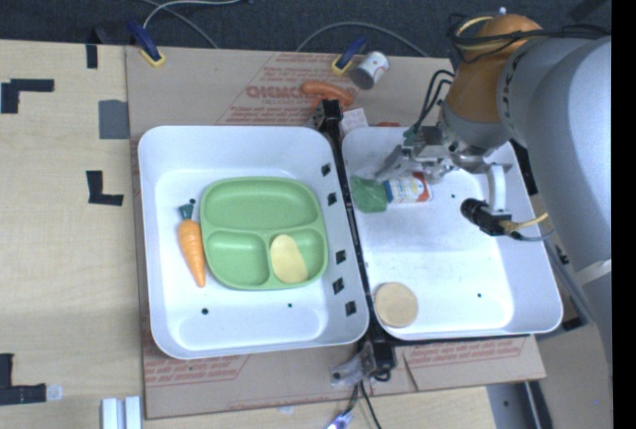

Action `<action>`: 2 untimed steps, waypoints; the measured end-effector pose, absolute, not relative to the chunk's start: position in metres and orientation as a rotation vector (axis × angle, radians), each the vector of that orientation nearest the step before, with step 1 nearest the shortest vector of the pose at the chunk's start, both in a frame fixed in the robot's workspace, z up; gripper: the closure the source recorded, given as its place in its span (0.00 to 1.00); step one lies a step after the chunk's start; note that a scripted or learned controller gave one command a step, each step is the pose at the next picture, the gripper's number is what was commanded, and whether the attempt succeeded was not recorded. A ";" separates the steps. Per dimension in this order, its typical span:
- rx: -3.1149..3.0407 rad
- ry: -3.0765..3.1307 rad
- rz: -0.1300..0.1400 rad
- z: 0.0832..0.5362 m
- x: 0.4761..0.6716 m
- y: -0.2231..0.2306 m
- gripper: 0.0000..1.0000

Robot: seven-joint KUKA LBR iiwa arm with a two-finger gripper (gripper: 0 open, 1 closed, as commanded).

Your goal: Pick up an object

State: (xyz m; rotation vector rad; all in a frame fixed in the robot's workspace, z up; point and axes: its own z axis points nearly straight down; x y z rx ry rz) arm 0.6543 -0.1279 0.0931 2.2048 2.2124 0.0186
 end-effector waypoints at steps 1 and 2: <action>2.220 2.223 -0.001 0.109 0.646 -0.136 0.00; 2.218 2.222 0.002 0.086 0.669 -0.120 0.00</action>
